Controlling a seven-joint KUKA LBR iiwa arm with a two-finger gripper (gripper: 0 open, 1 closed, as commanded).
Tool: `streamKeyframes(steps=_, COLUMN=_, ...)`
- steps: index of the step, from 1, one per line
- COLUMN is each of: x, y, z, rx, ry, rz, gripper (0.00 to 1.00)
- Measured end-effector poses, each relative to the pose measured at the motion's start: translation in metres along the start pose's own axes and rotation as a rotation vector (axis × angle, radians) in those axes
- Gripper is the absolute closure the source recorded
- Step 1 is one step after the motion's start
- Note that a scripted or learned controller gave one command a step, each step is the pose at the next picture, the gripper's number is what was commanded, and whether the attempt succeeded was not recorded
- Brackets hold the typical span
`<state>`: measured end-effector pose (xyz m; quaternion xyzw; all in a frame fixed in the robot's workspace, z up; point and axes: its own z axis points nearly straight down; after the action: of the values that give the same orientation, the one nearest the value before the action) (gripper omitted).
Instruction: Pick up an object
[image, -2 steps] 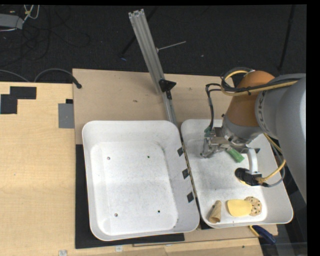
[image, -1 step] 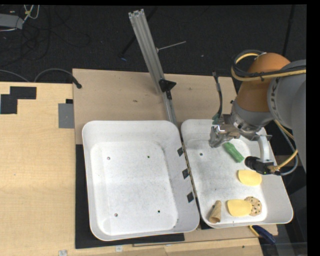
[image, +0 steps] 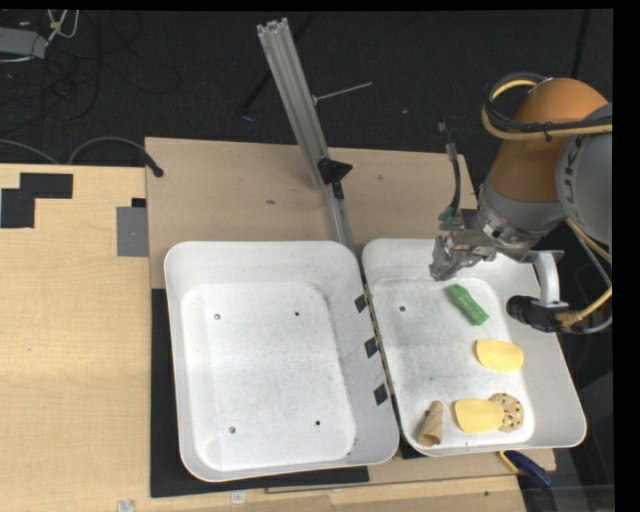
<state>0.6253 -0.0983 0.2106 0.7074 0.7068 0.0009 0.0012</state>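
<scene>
While the claw (image: 447, 262), its grip unreadable, hangs over the right bin (image: 560, 425), black cables (image: 110, 45) cross the dark floor.

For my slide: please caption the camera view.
KUKA gripper hovers above a green block in the right bin.

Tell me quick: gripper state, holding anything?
Gripper: cannot be told; no object seen in it; it hangs above the right bin, near the green piece.

The gripper (image: 447, 262) hangs over the right bin's (image: 420, 262) far edge, just beside a green block (image: 467, 304). Toward the near right corner lie 2 yellow pieces (image: 498, 355) (image: 476, 416), a cookie (image: 508, 411) and a cone (image: 431, 424). The left bin (image: 200, 262) sits alongside.
</scene>
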Motion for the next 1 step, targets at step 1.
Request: streamKeyframes(steps=1, x=0.0541, y=0.0088, z=-0.0082, rx=0.003, ry=0.003, rz=-0.005, gripper=1.00)
